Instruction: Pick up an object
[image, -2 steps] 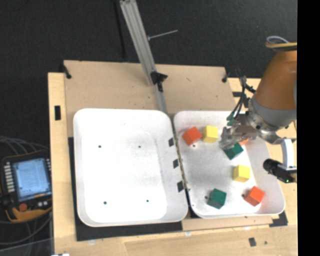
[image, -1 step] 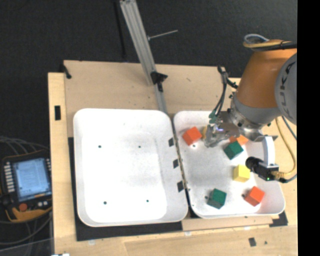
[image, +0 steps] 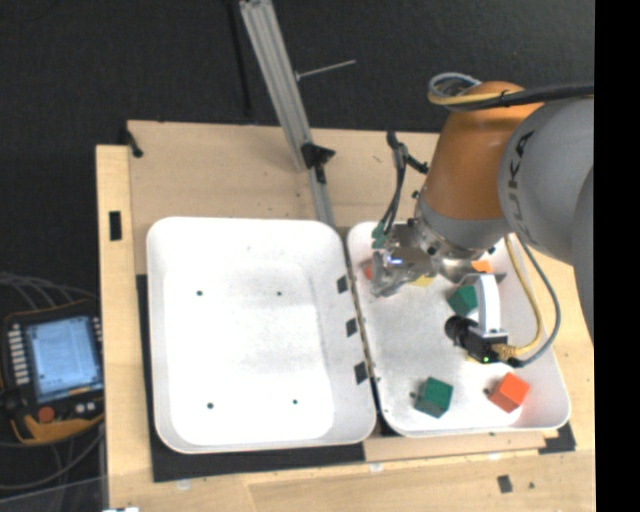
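My gripper (image: 388, 275) hangs low over the far left part of the right bin (image: 400, 425), below the grey and orange wrist. Its fingers are too blurred and hidden by the wrist to read. A small orange-red piece (image: 367, 269) lies just left of it by the bin's left wall. A green block (image: 433, 396) sits near the bin's front. An orange block (image: 508, 391) rests at the front right. Another green block (image: 462, 297) lies in the middle right, and a yellow scrap (image: 424, 282) peeks out under the wrist.
The left bin (image: 240, 330) lies beside the right one, sharing a divider with black clips (image: 352, 328). A slanted metal pole (image: 290, 105) rises behind the bins. Cables and a black connector (image: 475, 340) hang from the arm over the right bin. A tablet-like pendant (image: 55, 360) sits far left.
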